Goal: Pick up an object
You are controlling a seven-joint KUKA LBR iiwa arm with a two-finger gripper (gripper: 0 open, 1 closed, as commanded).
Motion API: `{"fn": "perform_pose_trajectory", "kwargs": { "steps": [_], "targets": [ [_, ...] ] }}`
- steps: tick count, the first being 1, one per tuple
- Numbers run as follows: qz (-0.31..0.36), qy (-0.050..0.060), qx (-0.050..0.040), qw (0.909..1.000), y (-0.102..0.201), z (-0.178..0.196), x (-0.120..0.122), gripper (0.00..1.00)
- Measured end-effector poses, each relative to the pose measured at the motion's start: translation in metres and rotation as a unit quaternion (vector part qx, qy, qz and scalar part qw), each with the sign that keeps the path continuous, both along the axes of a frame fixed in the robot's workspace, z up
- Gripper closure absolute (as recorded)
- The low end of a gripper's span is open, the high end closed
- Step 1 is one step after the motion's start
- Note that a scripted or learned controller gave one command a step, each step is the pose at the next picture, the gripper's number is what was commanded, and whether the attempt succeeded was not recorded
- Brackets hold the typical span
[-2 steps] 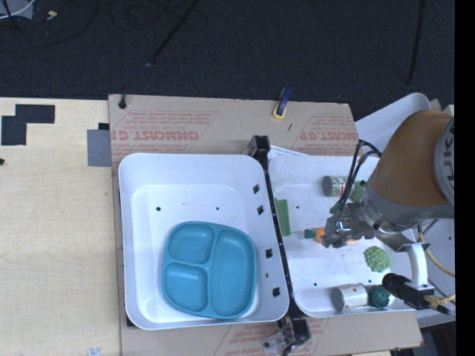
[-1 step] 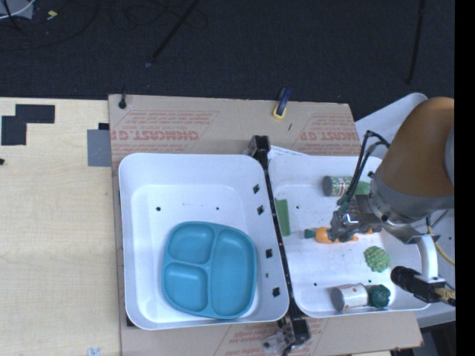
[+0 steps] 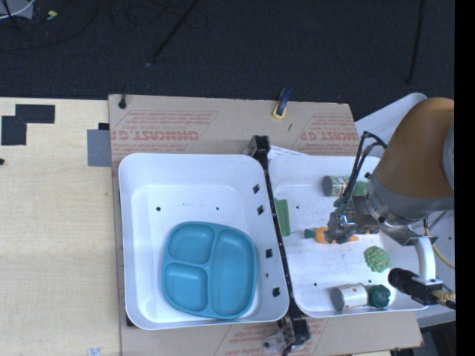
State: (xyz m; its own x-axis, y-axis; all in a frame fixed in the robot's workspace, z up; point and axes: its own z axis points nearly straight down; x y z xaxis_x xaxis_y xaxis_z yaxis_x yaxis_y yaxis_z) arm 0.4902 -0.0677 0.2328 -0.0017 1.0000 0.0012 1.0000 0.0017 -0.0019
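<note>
A pale wooden table carries cardboard under two bins. The left bin holds a blue tray. In the right bin, the end effector sits over an orange object; grip state unclear.

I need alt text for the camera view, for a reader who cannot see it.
The robot's gripper reaches down over a small orange object in the right bin, among other small items. The left bin holds a blue divided tray.
</note>
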Motion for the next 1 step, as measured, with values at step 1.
{"fn": "perform_pose_trajectory", "kwargs": {
  "steps": [1],
  "targets": [
    [-0.002, 0.001, -0.0004, 1.0, -0.0107, -0.0117, -0.0128, 1.0]
  ]
}}
